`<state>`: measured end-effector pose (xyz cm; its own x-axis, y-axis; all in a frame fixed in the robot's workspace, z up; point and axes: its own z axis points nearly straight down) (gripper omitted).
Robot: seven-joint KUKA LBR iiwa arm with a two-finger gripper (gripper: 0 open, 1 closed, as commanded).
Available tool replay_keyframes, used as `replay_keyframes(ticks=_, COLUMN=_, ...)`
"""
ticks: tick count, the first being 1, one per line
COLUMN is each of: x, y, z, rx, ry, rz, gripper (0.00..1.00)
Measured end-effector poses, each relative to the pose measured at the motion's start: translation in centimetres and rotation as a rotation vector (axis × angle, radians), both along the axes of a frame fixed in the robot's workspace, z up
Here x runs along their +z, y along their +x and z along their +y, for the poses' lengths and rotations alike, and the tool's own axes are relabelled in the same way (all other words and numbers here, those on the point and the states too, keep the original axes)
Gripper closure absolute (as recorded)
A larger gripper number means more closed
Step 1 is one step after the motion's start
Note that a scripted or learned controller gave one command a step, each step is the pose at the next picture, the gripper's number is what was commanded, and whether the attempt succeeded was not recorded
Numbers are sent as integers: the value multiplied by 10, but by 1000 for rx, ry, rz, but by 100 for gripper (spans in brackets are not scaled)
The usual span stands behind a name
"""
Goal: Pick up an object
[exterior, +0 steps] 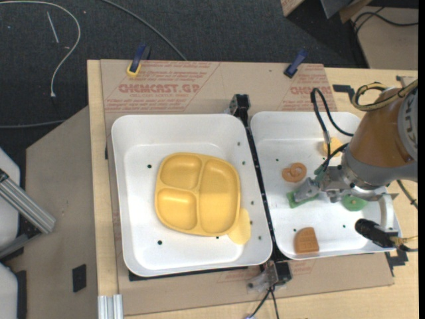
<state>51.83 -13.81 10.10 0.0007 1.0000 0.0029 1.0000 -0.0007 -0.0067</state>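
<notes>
1. The gripper (307,193) sits low in the right bin (279,238), roughly at that bin's middle, with the arm (378,145) coming in over the bin's right side.
2. A green object (294,199) lies just at the gripper's tip, and a further patch of green (354,202) shows on the other side of the wrist. I judge these to be two ends of one long green piece running left to right under the gripper, but the wrist covers the middle, so that is not certain.
3. Whether the gripper is wide, narrow or closed on the green piece I cannot tell; the metal parts at the tip are too small and overlapped to read.
4. If the green piece is the target, it lies directly at and beneath the gripper, its long axis across the bin, so a straight lift would be the likely test of the grasp.
5. Other candidates lie near: a round tan piece (293,173) just above and left of the gripper, and a brown, toast-like block (306,240) below it toward the bin's near edge. Both are apart from the gripper.
6. The left bin (133,178) holds a yellow divided plate (197,193), well apart from the gripper across the bins' shared edge.
</notes>
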Motion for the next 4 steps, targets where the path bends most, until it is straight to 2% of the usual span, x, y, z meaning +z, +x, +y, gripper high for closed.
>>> replay_keyframes(ticks=1, x=14, y=1, z=0, rx=0, ry=-1, rz=-7, gripper=100)
replay_keyframes(ticks=4, x=158, y=0, z=4, rx=2, ry=-5, rz=-14, gripper=100)
